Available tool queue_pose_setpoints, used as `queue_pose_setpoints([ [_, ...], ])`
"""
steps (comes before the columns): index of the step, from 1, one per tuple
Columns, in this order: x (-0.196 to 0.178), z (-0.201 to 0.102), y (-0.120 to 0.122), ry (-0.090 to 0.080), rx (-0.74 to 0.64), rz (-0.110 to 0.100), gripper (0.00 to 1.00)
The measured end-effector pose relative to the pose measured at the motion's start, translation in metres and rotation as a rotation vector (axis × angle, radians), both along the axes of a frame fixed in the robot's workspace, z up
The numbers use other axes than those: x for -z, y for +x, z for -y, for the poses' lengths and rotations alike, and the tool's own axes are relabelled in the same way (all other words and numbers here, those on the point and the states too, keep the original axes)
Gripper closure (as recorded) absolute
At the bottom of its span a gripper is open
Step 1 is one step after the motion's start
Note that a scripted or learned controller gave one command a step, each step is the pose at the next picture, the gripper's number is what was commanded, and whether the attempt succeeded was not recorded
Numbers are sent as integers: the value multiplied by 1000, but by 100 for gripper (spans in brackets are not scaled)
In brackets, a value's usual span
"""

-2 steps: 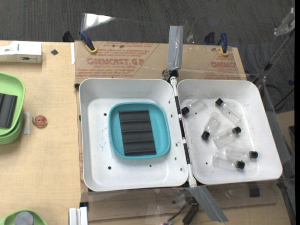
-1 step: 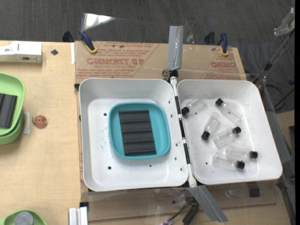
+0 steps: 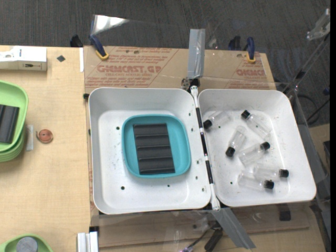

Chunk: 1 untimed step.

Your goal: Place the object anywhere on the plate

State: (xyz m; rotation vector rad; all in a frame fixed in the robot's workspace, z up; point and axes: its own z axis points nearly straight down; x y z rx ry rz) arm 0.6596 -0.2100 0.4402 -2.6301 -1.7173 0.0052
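A teal square plate (image 3: 129,150) lies in the left white bin (image 3: 105,190), and a black ribbed insert (image 3: 153,147) rests on it. In the right white bin (image 3: 294,188) several clear plastic vials with black caps (image 3: 236,142) lie scattered on their sides, some near the bin's left wall and others toward its front right.
A green tray (image 3: 13,122) holding a dark block sits at the left edge of the wooden bench. A small orange disc (image 3: 45,135) lies beside it. Cardboard (image 3: 136,64) with clamps runs behind the bins. A white box (image 3: 23,59) rests at the far left.
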Motion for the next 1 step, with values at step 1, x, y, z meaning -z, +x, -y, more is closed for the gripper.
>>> queue_pose_setpoints([
  [1, 0, 0, 0, 0, 0, 0, 0],
])
